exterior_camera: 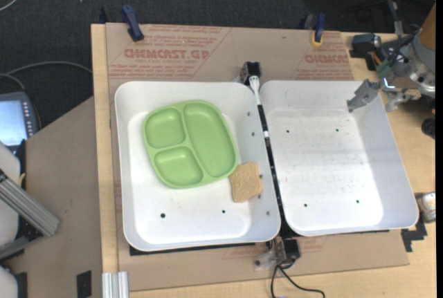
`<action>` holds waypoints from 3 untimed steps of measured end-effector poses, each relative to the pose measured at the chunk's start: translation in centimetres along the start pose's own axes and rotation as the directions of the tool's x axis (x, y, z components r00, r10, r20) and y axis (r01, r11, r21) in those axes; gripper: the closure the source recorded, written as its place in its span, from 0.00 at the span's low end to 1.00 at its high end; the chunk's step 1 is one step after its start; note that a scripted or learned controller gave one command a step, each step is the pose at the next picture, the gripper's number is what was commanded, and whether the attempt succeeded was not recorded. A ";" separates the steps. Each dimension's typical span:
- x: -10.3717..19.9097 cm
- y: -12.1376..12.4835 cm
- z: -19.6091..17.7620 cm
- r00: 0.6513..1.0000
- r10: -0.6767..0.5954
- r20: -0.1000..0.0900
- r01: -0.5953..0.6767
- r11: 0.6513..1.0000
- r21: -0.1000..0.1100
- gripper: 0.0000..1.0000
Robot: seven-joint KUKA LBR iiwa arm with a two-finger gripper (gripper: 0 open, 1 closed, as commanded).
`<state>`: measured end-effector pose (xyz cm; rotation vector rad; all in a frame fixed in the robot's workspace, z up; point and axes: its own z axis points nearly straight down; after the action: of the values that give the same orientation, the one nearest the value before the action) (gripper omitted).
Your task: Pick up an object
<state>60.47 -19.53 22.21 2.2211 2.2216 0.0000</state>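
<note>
The camera view looks down at a slant on a desk (208,48) topped with a brown cardboard sheet printed in red lettering, held at its far edge by a blue clamp (131,22) on the left and a blue-and-yellow clamp (318,28) on the right. Two shallow white bins sit on it side by side, their inner rims touching along a black strip that runs between them.

The left bin (138,220) holds a green divided plate (190,144), with three compartments, lying flat in the bin's far-left part. Just beside the plate's near-right corner lies a tan sponge-like piece (246,182), roughly square and slightly turned, touching or almost touching the plate's rim; which of the two cannot be told. It lies close to the bin's right wall.

The right bin (387,186) shows a bare white floor with a few small dark dots.

The arm comes in from the right, above the far-right corner of the right bin. Its gripper (363,96) hangs over that corner, well apart from the plate and the tan piece in the other bin. One grey finger (360,95) points down and leftward over the bin's floor; whether the fingers are spread or pressed together cannot be told. Nothing is seen between them.
</note>
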 end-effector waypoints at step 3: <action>4.6 -10.0 -31.9 1.000 -0.007 0.001 0.007 1.000 -0.012 0.00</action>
<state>50.49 -14.93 54.10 2.2062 2.2233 0.0119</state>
